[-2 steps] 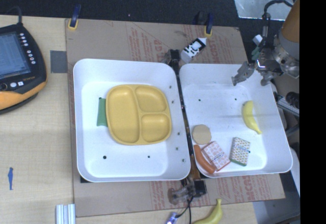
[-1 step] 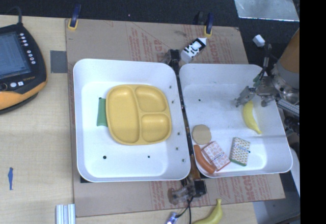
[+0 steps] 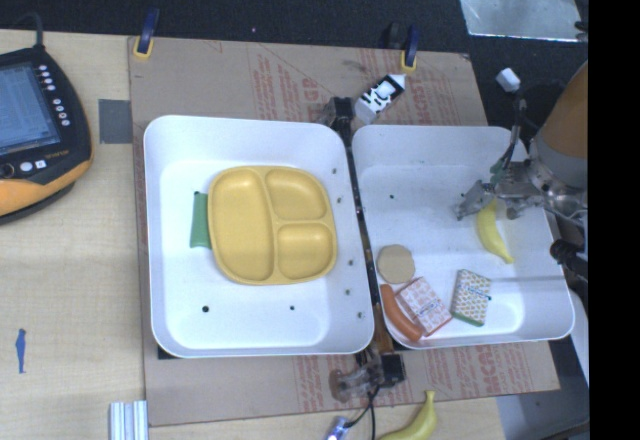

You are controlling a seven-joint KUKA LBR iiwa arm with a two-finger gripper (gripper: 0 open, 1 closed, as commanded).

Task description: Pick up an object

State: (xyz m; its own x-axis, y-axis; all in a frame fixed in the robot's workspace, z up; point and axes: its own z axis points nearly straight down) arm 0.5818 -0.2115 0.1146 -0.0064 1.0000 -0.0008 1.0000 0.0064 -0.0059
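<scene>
the hand sits low in the right bin, reaching in from the right edge, with its grey metal fingers spread out toward the left over the white floor. the spread looks wide, and nothing lies between the fingers, so the hand is released and grasps nothing. a yellow banana lies just below the fingers, touching or almost touching them; i cannot tell which.

further toward the front of the same bin lie 4 more things, well apart from the hand: a round tan disc, a red-orange sausage-shaped piece along the front left corner, a pink patterned packet resting partly on that piece, and a green-edged patterned packet just beside it to the right.

the left bin holds a yellow divided tray with 3 compartments, sitting near the middle, and a green flat piece sticks out from under its left edge.

both bins rest on a brown cardboard sheet on the tabletop. a second banana lies on the cardboard in front of the right bin. a black and orange control pendant lies on the tabletop at the far left. a small black and white object lies behind the gap between the 2 bins
</scene>
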